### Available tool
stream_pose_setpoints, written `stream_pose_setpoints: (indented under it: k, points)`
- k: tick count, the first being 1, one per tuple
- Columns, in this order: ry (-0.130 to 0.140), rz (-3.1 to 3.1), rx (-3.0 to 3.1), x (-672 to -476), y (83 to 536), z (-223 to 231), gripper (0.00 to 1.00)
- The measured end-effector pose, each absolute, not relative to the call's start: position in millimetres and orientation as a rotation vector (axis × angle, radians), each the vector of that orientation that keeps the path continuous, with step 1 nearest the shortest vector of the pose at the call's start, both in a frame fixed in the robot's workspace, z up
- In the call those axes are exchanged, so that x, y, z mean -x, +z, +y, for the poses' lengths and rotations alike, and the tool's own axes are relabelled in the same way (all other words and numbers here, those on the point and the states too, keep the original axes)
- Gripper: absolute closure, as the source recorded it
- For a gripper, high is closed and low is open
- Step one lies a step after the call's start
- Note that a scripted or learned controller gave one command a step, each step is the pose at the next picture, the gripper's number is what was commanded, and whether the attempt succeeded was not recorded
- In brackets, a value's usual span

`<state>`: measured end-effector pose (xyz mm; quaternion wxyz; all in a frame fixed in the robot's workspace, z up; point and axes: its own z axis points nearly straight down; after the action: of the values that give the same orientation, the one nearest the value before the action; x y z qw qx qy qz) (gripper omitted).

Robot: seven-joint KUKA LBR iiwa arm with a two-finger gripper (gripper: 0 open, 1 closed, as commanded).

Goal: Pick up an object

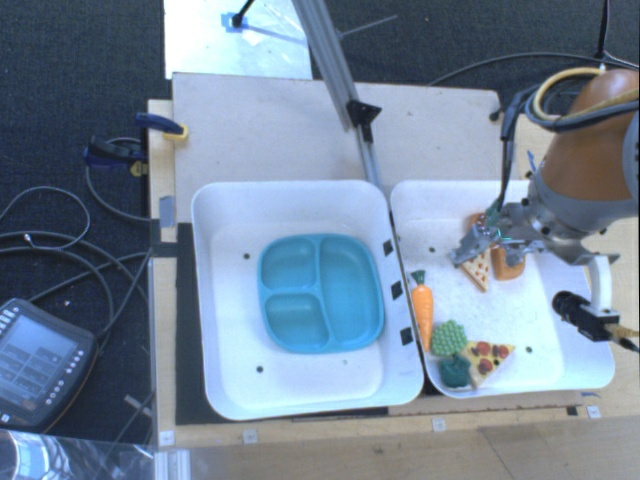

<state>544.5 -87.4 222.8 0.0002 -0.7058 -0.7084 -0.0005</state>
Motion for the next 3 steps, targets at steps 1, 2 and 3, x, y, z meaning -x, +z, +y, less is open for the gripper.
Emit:
stream_pose_setpoints:
  k: [1, 2, 3]
  points:
    - [-0.002, -2.224, 2.22, -544.6, 223.0, -87.6, 0.0]
    - [0.003, -2.219, 2.219, -542.0, 180.9, -88.3, 0.0]
    - [0.004, -2.218, 2.219, -534.3, 133.8, -93.8, 0.0]
